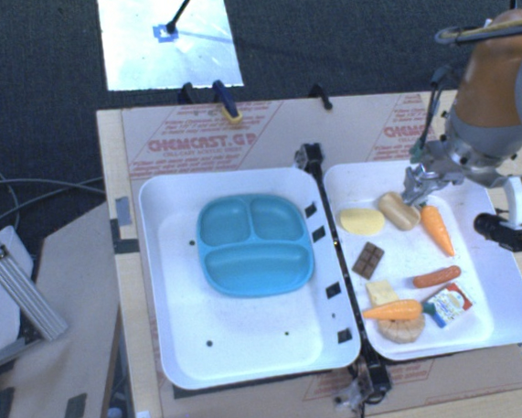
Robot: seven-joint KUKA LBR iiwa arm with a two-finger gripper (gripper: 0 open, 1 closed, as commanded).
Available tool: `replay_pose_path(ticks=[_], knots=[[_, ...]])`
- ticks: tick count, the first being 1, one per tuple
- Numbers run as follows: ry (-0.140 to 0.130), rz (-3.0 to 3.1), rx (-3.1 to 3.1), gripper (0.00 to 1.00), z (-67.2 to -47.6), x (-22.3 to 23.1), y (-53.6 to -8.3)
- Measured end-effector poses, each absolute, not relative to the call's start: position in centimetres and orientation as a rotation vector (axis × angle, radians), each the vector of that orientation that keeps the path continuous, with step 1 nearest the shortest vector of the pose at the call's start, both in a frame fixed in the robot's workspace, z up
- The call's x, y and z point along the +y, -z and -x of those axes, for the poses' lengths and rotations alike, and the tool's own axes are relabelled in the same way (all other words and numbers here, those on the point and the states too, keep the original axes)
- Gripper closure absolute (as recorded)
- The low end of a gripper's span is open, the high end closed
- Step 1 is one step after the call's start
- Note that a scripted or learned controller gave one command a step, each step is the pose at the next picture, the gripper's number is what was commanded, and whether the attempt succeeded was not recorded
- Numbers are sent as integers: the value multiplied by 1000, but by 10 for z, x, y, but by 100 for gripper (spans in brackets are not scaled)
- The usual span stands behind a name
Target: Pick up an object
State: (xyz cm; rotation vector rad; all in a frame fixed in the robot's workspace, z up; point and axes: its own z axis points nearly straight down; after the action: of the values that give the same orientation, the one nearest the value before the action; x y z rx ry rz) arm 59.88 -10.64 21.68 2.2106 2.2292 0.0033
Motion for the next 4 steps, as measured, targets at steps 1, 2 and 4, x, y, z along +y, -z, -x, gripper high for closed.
replay_pose_path(ticks=[1, 2, 4], knots=[[-5, -2209, 2232, 100, -610, -47, -223], [-6, -2209, 2231, 100, -634, 6, -215], [-2, -2215, 2226, 100, -653, 39, -217]])
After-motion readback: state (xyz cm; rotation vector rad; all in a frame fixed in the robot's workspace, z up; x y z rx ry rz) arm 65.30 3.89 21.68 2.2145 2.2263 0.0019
